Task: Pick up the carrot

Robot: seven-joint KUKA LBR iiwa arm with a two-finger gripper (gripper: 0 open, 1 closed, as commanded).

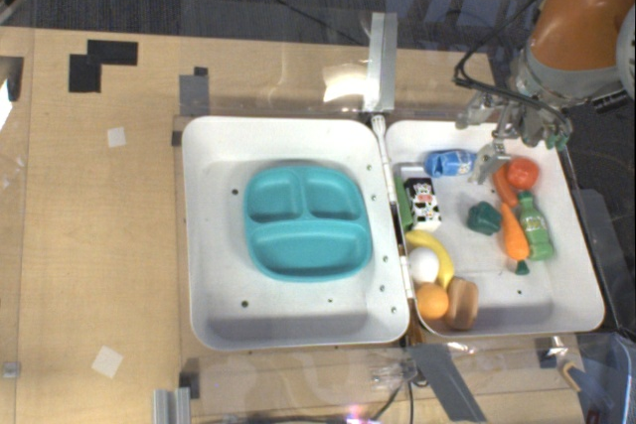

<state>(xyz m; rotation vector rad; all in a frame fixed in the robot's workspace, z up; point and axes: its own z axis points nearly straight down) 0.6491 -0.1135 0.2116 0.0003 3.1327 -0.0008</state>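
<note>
Pincer [494, 157]: hangs over the far part of the right bin, just left of the tomato; whether it is spread or pressed together cannot be told at this angle.
Arm [581, 10]: grey with an orange band, entering from the far right, cables trailing beside the wrist.
Carrot [512, 228]: orange, lying in the right bin, running near-to-far, its far end by the tomato; apart from the pincer.
Tomato [521, 174]: red, round, at the far right of the right bin, just beside the pincer.
Blue carton [449, 162]: lying just left of the pincer.
Green bottle [535, 225]: lying along the carrot's right side, touching it.
Dark green piece [484, 217]: small, left of the carrot.
Black-and-white carton [421, 202]: by the left wall of the right bin.
Banana [434, 251]: yellow, curved around the white egg [424, 265].
Orange fruit [431, 301]: near left corner, touching a brown bread roll [462, 302].
Right bin [571, 298]: white, shallow.
Left bin [214, 233]: white, holding a teal divided tray [303, 221] at its middle.
</note>
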